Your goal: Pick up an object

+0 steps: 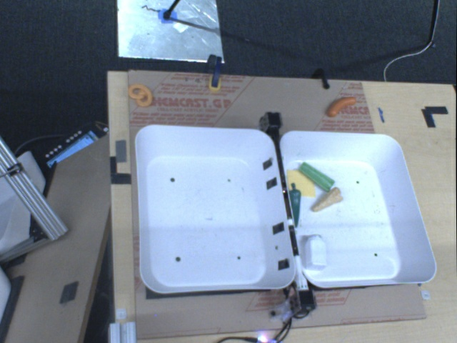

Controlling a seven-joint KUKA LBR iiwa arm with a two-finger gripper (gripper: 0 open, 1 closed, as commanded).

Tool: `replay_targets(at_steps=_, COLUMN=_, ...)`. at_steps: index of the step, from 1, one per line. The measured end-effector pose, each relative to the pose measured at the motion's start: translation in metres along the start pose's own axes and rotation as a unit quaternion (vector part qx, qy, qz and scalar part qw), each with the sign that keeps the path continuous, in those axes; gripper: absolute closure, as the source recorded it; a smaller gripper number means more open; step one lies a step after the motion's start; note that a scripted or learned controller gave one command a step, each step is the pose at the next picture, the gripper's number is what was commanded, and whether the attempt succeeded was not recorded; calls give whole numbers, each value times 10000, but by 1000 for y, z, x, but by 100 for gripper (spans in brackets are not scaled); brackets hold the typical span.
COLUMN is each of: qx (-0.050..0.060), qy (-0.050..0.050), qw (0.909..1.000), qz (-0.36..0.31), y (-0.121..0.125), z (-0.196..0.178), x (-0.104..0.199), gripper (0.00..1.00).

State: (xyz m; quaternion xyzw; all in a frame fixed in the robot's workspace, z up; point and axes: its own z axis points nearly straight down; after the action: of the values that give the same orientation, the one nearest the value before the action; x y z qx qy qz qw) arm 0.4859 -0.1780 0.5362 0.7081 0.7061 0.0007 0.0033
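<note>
Gripper state untellable; right bin (pixel 408 171) holds green cylinder (pixel 316 176), yellow piece (pixel 304 186) (also white block (pixel 314 251)).

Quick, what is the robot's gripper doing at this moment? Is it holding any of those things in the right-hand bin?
Gripper: not in view, so its state cannot be told. The green cylinder lies loose in the right white bin.

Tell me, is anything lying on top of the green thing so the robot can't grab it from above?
Nothing lies on the green cylinder. It sits in the right bin, open from above. A yellow piece touches its lower left side, and a tan carrot-shaped piece lies just below it, so the fingers have close neighbours.
</note>
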Motion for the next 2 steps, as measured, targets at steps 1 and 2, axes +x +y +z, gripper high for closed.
replay_targets(at_steps=1, qx=7, qy=9, qw=10000, qz=-29, y=1, z=1, x=3, gripper=0)
replay_targets(at_steps=2, qx=-17, qy=-1, qw=10000, qz=-45, y=1, z=-11, x=3, gripper=100)
